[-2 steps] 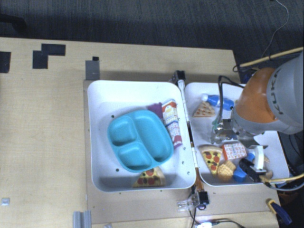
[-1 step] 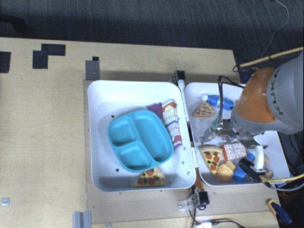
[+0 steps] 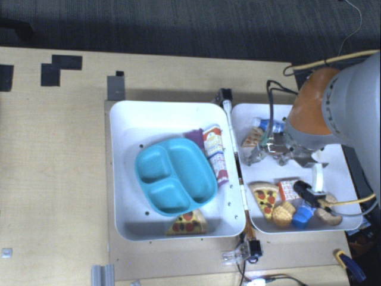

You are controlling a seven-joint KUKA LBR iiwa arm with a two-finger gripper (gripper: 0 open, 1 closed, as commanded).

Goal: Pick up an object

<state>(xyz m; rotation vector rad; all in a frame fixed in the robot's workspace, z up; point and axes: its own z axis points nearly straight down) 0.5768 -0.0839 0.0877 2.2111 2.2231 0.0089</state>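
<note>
Gripper (image 3: pixel 257 155) is low in the right bin (image 3: pixel 345 159), near its left wall; can't tell its state, too much hardware in the way. Likely target: pizza slice toy (image 3: pixel 266 196), just toward the bin's front edge from the gripper, long axis roughly along that wall. Tight there: wall on one side, yellow toy (image 3: pixel 283 214) and blue block (image 3: pixel 302 215) crowd the front corner.

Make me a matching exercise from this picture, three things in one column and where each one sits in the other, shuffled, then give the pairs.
Things:
1. blue divided tray
2. pizza slice toy
3. gripper

Places:
A. front part of the right bin
B. low over the back half of the right bin
C. middle of the left bin

Pairs: 1-C, 2-A, 3-B
</note>
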